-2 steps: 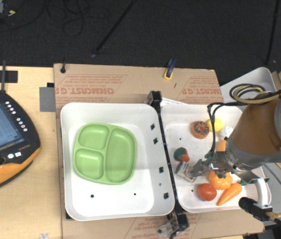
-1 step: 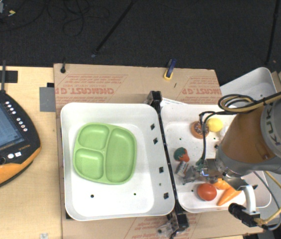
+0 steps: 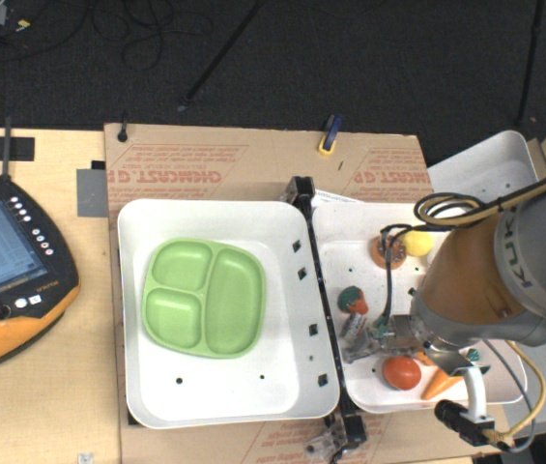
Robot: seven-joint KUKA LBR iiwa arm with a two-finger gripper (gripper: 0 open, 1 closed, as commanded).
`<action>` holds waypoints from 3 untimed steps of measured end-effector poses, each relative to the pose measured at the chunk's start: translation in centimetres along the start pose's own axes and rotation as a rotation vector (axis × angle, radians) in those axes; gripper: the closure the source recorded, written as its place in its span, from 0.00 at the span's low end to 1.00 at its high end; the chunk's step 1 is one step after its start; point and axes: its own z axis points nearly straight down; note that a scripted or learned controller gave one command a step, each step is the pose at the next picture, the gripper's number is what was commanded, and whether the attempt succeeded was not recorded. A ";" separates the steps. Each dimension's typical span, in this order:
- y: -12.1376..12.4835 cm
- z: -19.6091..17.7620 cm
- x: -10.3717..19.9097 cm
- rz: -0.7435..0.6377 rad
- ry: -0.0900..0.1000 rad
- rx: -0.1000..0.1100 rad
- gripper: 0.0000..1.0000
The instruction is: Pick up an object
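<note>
Two white bins sit side by side in the camera view: the left bin (image 3: 137, 375) holds a green divided plate (image 3: 205, 296), and in the right bin (image 3: 369, 249) lie a red tomato-like ball (image 3: 401, 371), an orange carrot-like piece (image 3: 441, 385), a small green-and-red toy (image 3: 353, 300) and a yellow piece (image 3: 417, 244). The arm (image 3: 480, 278) hangs low over the right bin with its gripper (image 3: 361, 336) down near the bin's left wall, between the green-and-red toy and the red ball; whether it is released or clenched I cannot tell. Nothing looks lifted, so the pick seems not yet done.

The worktop (image 3: 41, 385) carries a brown cardboard sheet (image 3: 215, 167), two white bins (image 3: 142, 356) side by side, and a control pendant (image 3: 7, 269) at left.
</note>
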 end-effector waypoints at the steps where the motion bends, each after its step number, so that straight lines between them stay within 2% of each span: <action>1: 0.1 -1.2 -0.2 0.007 0.000 -0.002 1.00; 3: 0.3 -12.4 0.8 0.001 -0.002 -0.008 1.00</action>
